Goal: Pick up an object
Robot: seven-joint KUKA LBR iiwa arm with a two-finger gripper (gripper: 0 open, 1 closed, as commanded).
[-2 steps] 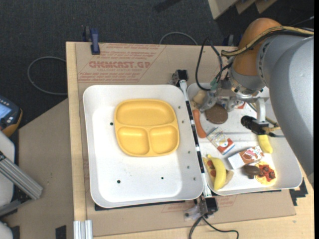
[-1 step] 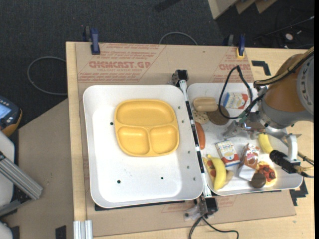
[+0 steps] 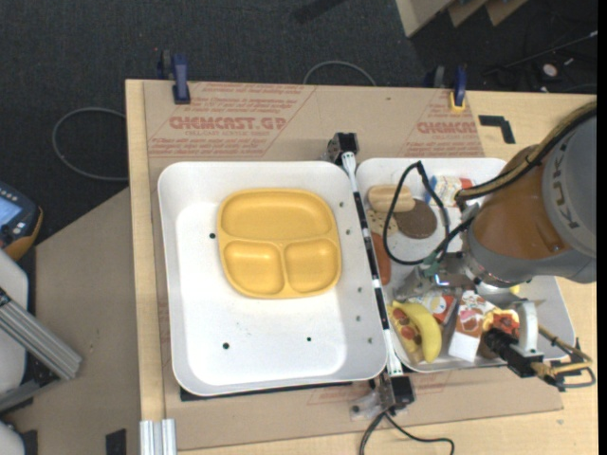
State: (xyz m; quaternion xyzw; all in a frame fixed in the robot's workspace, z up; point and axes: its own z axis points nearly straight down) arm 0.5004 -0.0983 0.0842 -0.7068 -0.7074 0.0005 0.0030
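The grey-and-orange arm's gripper (image 3: 453, 303) is sitting low among the cluttered right white bin (image 3: 560, 303) beside a yellow plastic banana (image 3: 420, 328), grip honestly impossible to tell.

Arm (image 3: 550, 207) comes in from the right, bent down over the right side of the bench. Orange band sits above a grey wrist. Gripper (image 3: 453, 287) seems to hang low under the wrist, mostly hidden by the arm's bulk & cables.
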